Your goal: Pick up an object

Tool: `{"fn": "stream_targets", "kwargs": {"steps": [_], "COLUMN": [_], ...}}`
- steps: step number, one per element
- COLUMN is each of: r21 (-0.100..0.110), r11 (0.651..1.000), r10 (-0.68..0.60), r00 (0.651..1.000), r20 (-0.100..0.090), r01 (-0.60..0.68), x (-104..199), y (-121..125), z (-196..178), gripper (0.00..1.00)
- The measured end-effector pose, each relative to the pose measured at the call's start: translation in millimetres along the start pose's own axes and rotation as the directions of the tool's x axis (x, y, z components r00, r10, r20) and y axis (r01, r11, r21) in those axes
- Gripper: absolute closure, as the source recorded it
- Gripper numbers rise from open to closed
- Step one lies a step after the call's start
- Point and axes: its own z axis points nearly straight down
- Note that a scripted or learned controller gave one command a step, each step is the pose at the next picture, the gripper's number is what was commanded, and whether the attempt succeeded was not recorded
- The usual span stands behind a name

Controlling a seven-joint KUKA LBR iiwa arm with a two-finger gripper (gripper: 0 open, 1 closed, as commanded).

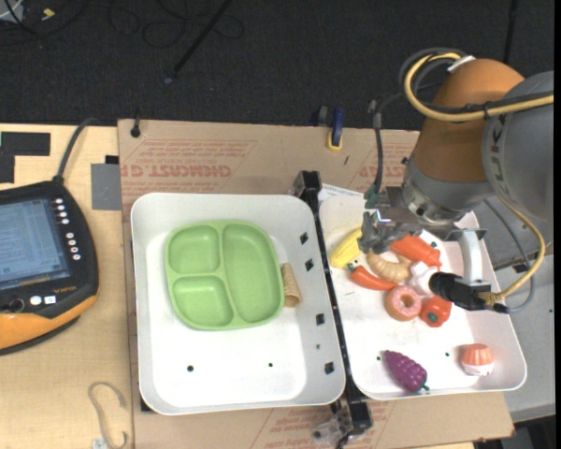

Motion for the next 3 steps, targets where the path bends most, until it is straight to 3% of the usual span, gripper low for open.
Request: {"fn": "stream_targets", "kwargs": {"steps": [1, 2, 3], "r21": [0.004, 0.000, 0.003], "r11": [1.000, 1.000, 1.000], "r10": [0.003, 0.003, -0.004], "r00": [1.000, 1.000, 1.000], "r20": [0.000, 0.001, 0.002], "r01": [-0.003, -0.003, 0.004], "x": [16, 18, 22], "y": [-1, -5, 7], "z": [13, -7, 10], "gripper": [1.00, 1.00, 1.00]}}
